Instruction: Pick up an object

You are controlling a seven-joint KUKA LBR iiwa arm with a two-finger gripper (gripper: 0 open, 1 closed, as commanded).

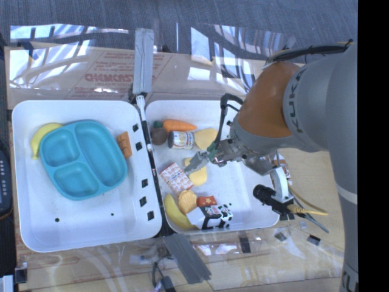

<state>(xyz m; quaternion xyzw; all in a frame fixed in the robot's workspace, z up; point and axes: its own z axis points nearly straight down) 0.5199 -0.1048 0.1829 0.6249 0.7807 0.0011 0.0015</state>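
My gripper point(196, 162) reaches into the right bin point(243, 215) from the right, its tip low over a yellow item point(199, 176) near the bin's middle. Around it lie a carrot point(179, 126), a small jar point(181, 140), a brown round item point(159, 137), a patterned packet point(174, 177), a cracker-like piece point(186, 199), a banana point(174, 214), a red-labelled box point(206, 201) and a black-and-white toy point(220, 218). The grey arm with its orange band point(270, 102) covers the bin's right side.
The left bin point(36, 230) holds a blue divided plate point(82, 158), a banana point(41, 135) at its left edge and a small orange block point(124, 144) at its right. A divider rail point(146, 151) runs between the bins.
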